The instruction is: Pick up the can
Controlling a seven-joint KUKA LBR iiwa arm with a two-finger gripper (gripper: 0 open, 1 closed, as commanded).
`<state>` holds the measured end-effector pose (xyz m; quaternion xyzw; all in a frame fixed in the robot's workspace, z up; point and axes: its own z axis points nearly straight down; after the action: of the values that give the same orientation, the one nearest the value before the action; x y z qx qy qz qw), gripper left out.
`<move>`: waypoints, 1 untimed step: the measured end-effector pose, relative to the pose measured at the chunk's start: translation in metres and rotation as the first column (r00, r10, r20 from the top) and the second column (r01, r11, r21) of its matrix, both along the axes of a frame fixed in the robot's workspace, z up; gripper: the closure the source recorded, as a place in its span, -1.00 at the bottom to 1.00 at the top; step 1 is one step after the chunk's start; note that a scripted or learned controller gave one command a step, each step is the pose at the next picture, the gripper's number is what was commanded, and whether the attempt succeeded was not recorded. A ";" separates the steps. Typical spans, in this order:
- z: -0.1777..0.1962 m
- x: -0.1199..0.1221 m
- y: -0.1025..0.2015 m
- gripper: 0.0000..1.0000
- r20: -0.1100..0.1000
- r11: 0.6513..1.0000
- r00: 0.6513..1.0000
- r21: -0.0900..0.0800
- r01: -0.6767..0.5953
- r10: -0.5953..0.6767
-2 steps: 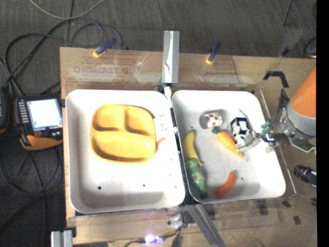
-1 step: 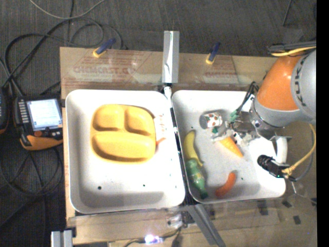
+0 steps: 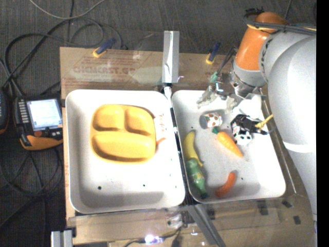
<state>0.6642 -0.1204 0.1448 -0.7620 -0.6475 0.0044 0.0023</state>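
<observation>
The can (image 3: 212,120) is small and pale with red and dark markings. It lies in the back half of the right bin (image 3: 267,181), left of the carrot. My gripper (image 3: 217,102) hangs over the back of that bin, just above and behind the can. Its two fingers are spread apart with nothing between them, so it is open and apart from the can.
An orange carrot (image 3: 229,143) lies right of the can. A yellow banana (image 3: 190,144), a green bottle (image 3: 196,173) and an orange-red sausage (image 3: 226,184) lie nearer the front. The left bin (image 3: 82,189) holds a yellow divided plate (image 3: 123,133).
</observation>
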 end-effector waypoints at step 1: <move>-0.057 -0.017 -0.023 -1.00 0.014 0.995 0.995 0.000 0.099 -0.099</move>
<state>0.6473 -0.1429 0.0881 -0.7932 -0.6090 -0.0008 -0.0024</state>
